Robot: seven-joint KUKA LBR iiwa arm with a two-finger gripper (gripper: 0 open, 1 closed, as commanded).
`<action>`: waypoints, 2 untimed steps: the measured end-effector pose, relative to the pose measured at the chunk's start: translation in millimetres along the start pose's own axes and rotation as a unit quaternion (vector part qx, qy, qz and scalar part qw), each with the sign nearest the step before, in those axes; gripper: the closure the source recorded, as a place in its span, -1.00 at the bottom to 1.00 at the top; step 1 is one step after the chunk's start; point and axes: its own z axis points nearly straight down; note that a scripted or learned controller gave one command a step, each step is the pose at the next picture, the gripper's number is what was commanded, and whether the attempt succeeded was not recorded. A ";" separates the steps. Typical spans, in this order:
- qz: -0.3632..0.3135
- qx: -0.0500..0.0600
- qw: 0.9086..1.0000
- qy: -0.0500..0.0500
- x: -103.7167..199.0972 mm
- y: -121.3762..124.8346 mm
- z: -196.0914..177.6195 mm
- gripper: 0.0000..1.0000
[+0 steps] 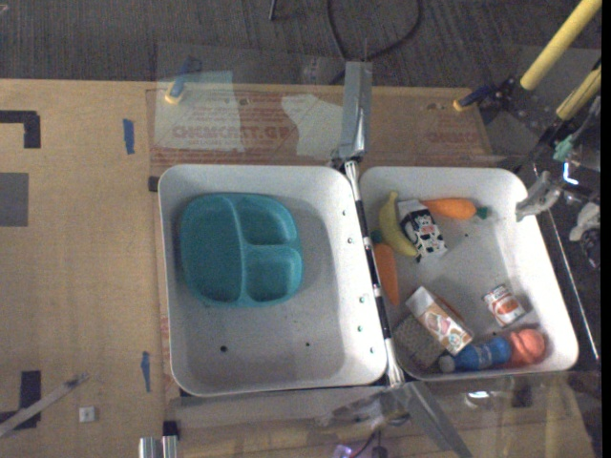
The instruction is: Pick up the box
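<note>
1. Gripper [540,198] sits at the right bin's [549,256] upper right corner, up and to the right of the box [439,320] and well apart from it. We cannot tell whether it is spread or pressed together; we see nothing held in it.
2. Far left of the box, we note a teal divided plate [241,249] lying flat in the left bin [286,351], toward that bin's upper left.
3. Just left of the box and above it, an orange carrot [385,273] lies along the right bin's left wall.
4. Above the box, a banana [393,225] lies just beside a black-and-white carton [420,229]; they look to be touching.
5. Box: white with red and orange print, lying flat and turned on a diagonal in the lower left part of the right bin. Its lower left end lies over a brownish pad [412,340].
6. Above the box and slightly right, a second carrot [451,208] with a green tip lies near the bin's back wall.
7. Just below and right of the box, a blue bottle [482,355] lies on its side, close to the box's lower end.
8. Right of the box, a small red-and-white can [504,305] rests apart from it.
9. Farther right and lower, an orange-red round thing [527,345] lies just beside the bottle.
</note>
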 end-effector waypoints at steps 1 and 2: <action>0.108 -0.008 0.994 0.002 79.2 -2.0 147.1 -1.00; 0.236 0.001 0.972 0.000 14.8 15.6 -21.1 -1.00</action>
